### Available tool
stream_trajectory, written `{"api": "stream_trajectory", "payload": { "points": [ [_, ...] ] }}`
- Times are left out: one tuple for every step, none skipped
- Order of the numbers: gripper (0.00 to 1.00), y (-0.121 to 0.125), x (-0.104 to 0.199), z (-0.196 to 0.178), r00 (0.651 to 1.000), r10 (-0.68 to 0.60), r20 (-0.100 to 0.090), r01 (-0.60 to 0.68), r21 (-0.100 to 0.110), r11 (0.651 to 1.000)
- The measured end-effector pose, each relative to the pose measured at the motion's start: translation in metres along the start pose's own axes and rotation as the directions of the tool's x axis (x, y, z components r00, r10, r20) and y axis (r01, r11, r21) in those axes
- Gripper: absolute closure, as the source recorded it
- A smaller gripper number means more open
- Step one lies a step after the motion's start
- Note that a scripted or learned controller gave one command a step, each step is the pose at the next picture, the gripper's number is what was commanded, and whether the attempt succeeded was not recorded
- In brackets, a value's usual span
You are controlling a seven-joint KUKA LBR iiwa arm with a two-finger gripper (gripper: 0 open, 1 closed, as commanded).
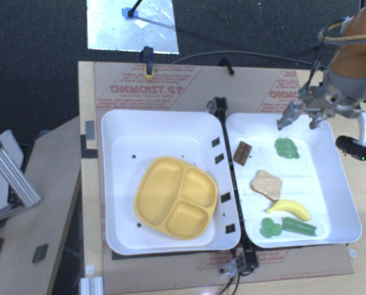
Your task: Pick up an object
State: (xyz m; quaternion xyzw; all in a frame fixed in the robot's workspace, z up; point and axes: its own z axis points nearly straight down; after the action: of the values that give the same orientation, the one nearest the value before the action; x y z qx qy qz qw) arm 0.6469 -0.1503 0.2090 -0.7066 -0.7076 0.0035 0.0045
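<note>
the bench (170, 82) is a brown board with red print, and it carries two shallow white bins side by side. the left bin (118, 134) holds one thing, a yellow divided plate (176, 196) with three compartments, lying a little toward five o'clock of the bin's centre.

the right bin (339, 195) holds the small pieces. a green leafy piece (286, 147) lies toward twelve o'clock of the bin's centre. a brown chocolate-like bar (242, 153) lies at ten o'clock, near the wall shared with the left bin. a tan slice of bread (267, 185) sits about mid-bin. just at five o'clock from the bread lies a yellow banana (290, 208). at six o'clock from the banana lies a long green pod (299, 227), and beside it at its nine o'clock a small green broccoli piece (270, 227), near the bin's front wall.

the grey arm (355, 48) enters at two o'clock. its gripper (303, 120) hangs over the far edge of the right bin, at one o'clock from the leafy piece and apart from it. the two fingers are spread wide, with nothing between them and nothing touched.
</note>
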Motion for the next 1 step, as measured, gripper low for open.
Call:
{"api": "stream_trajectory", "payload": {
  "points": [
    [0.0, 0.0025, 0.0004, -0.0087, 1.0, -0.002, 0.002, 0.002, -0.013, 1.0]
  ]
}}
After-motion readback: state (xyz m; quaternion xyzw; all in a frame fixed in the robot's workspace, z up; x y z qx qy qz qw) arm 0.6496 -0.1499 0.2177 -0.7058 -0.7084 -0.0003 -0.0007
